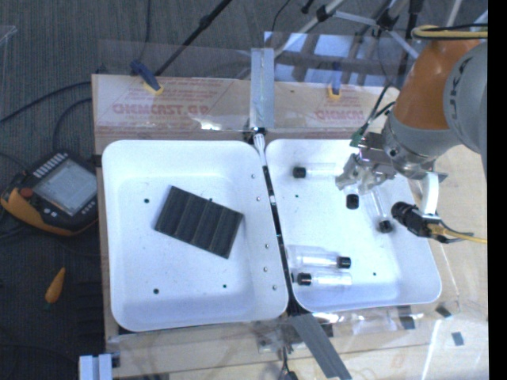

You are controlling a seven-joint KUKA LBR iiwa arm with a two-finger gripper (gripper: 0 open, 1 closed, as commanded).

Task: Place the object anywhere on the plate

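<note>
The plate is a dark ribbed rectangle lying at a slant in the left bin. Several clear tubes with black caps lie in the right bin. One tube rests near the back wall. Two tubes lie side by side near the front. Another tube lies at mid right, with its cap toward the front. My gripper hangs low over the back right of this bin. A black cap shows just below it, and I cannot tell if they touch.
A metal divider stands behind the seam between the bins. A clear panel with red lettering backs the bench. A pendant with a screen lies on the floor at left. Tripod legs stand behind.
</note>
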